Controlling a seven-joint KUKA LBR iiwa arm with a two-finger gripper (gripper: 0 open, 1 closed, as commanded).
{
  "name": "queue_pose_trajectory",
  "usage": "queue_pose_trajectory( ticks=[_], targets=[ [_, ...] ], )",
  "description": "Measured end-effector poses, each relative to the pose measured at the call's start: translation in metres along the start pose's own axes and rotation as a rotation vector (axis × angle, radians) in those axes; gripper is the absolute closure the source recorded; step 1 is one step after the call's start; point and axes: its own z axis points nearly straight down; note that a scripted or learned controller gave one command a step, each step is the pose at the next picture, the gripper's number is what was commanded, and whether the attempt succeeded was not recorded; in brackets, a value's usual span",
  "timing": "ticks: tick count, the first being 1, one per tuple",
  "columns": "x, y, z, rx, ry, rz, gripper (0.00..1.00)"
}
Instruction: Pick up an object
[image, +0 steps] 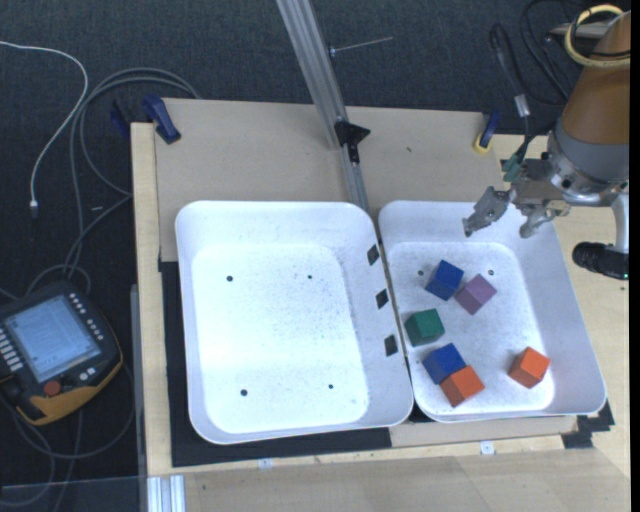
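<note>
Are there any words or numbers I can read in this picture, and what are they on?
No words or numbers can be read here.
The handheld controller on the floor at left has a lit screen, but whatever is on it is too small and blurred to read.
The colored blocks, like the purple block and the green block, show plain faces with no writing.
The white bins carry only dark specks and dots, not letters.
</note>
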Motion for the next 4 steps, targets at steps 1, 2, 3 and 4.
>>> queue_pose_trajectory(
  ticks=[1, 2, 3, 4],
  targets=[
    [0.020, -0.020, 0.131, -0.016, -0.005, 0.001, 0.00],
    [-0.016, 0.050, 0.140, -0.023, -0.009, -0.002, 0.00],
    [-0.049, 0.043, 0.139, -0.028, -0.008, -0.001, 0.00],
    [-0.048, 0.046, 0.126, -0.035, -0.011, -0.006, 1.00]
  ],
)
